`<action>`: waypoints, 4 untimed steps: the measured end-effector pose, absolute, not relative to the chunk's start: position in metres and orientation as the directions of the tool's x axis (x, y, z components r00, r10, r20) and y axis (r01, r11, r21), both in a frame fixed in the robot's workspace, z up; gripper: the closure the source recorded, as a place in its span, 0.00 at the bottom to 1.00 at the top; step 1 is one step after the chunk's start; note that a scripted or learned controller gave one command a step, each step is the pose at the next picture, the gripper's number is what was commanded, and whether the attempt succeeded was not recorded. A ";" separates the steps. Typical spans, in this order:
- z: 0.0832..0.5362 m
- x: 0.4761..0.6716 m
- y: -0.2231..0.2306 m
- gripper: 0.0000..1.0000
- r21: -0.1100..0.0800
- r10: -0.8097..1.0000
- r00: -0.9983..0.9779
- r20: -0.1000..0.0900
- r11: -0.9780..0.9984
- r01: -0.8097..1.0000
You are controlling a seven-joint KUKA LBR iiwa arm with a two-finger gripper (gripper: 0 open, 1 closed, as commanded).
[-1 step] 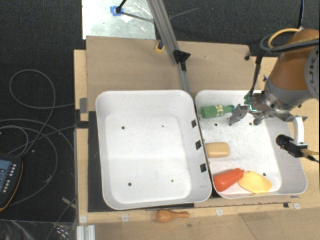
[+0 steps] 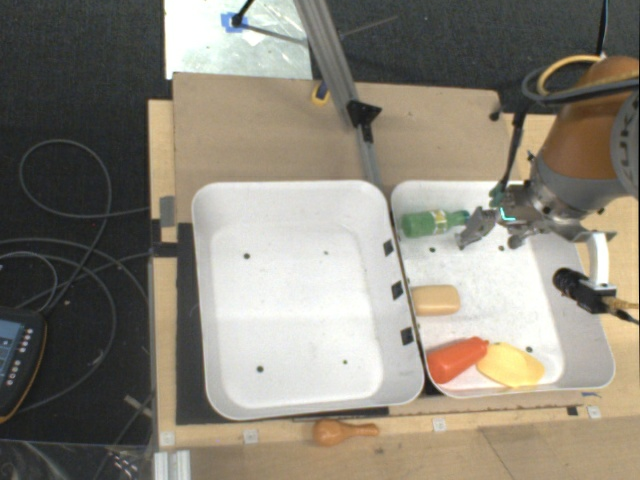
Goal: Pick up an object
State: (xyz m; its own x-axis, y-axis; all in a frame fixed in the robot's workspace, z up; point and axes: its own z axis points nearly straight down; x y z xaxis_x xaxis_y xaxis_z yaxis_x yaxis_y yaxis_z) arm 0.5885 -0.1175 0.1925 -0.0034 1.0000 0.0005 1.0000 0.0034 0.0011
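Bottle (image 2: 434, 222): light, stiff, smooth, likely rolls; pinch across mid-body. Hand (image 2: 492, 230) just right of it, spread narrow, holding nothing.

Table (image 2: 260, 128): brown board top, bare along the far side. A small tan pear-shaped object (image 2: 345, 430) lies on the table's front edge, outside the bins. A grey pole (image 2: 330, 48) slants across the far side. Black cables (image 2: 70, 258) loop over dark carpet at left; a handheld pendant (image 2: 18, 358) rests at the lower left.
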 end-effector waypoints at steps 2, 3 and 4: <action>0.097 0.592 -0.121 0.00 -0.004 1.000 0.000 0.001 0.000 1.000; 0.111 0.593 -0.122 1.00 0.002 1.000 0.001 0.000 -0.001 1.000; 0.175 0.592 -0.124 1.00 0.008 1.000 -0.002 -0.001 0.002 1.000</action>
State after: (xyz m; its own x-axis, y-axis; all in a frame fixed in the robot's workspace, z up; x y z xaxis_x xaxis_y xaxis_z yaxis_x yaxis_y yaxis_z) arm 0.5923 -0.1240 0.1748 -0.0023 1.0000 -0.0015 1.0000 0.0024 0.0081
